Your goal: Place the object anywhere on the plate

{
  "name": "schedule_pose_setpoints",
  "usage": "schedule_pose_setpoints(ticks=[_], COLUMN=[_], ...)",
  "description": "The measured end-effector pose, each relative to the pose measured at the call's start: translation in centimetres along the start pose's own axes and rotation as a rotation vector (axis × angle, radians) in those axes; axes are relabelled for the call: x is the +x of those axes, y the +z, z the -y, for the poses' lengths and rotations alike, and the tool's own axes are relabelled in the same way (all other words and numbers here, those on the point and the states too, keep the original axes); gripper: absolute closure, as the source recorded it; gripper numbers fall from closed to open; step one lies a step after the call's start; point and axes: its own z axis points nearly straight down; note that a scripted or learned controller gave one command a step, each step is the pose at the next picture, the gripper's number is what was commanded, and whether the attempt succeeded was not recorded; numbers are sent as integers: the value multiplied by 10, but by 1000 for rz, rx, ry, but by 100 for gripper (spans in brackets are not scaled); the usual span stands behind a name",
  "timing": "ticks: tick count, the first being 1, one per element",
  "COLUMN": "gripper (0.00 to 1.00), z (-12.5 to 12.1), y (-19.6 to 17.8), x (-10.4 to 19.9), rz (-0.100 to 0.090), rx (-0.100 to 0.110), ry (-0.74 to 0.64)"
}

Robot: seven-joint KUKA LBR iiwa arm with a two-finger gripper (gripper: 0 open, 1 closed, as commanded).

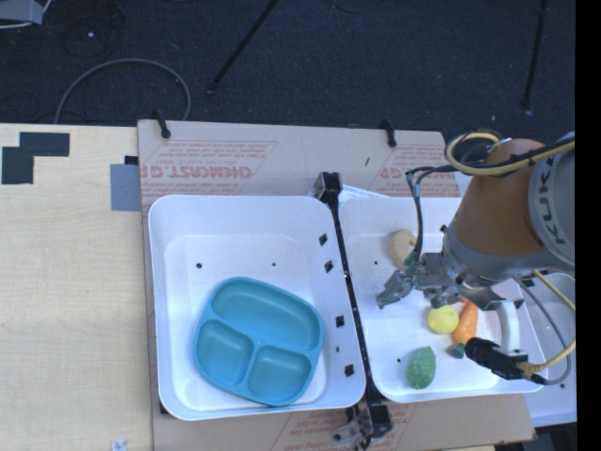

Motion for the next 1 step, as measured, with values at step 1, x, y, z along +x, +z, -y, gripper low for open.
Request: schedule_pose_setpoints(ticks=[1], gripper=[0], z=[3], y=[44], x=[1], rz=[0], rx=[0], ry=[0])
